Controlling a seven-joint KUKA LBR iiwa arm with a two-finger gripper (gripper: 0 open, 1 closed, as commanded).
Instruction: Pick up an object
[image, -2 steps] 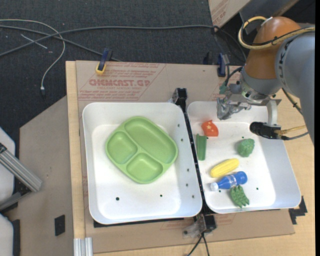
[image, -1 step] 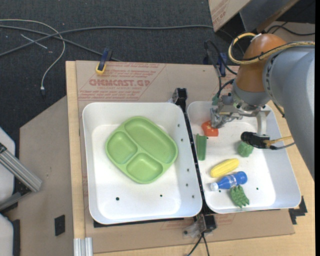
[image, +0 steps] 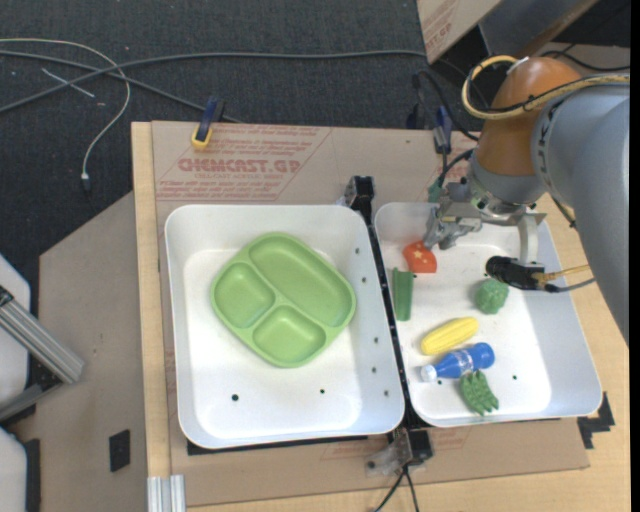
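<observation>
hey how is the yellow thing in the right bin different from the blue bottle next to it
The yellow piece is one plain colour, while the blue bottle has a white cap at its left end. The yellow piece looks plumper and rounded at both ends; the blue bottle is slimmer and narrows toward its cap. The yellow piece lies farther from the bin's near rim than the blue bottle. Both lie on their sides in the right bin, at a similar slant, almost touching.

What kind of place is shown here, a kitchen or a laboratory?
Most likely a robotics lab, not a kitchen: a grey robot arm works over two white bins holding toy food, such as a yellow corn cob, and loose cables lie on dark carpet.
</observation>
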